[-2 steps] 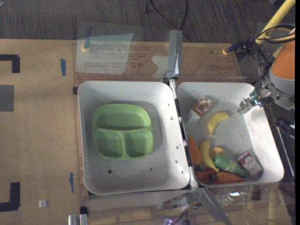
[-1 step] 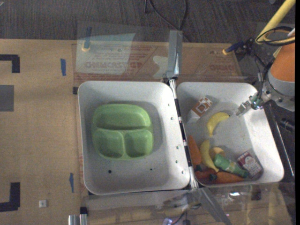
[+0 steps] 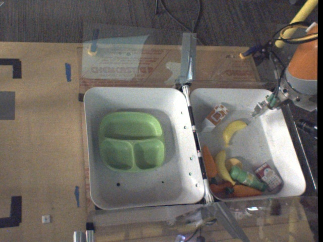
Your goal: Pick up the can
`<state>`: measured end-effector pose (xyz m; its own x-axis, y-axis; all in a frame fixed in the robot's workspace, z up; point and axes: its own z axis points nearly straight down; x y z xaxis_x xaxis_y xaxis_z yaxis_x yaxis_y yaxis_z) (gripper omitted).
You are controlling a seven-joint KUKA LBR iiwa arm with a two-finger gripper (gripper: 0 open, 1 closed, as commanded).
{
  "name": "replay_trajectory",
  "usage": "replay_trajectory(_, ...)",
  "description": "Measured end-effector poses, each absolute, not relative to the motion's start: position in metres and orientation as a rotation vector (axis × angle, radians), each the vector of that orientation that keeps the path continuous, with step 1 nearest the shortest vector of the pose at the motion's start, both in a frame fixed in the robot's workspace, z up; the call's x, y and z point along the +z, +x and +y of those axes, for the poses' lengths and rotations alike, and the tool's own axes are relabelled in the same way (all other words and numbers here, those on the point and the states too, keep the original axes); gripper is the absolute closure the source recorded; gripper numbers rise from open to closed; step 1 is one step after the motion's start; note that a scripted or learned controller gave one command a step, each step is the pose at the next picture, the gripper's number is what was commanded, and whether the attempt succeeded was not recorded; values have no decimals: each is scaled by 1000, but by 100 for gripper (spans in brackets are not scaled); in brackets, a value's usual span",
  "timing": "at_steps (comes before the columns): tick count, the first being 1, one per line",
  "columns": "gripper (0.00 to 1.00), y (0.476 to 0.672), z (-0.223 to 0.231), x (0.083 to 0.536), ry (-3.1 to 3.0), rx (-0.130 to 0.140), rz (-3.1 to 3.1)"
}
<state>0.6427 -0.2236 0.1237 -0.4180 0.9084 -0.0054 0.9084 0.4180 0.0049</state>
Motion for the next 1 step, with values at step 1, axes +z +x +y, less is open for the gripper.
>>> replay_trajectory(1, 100, 619, -197, 197, 1723, 2, 2619)
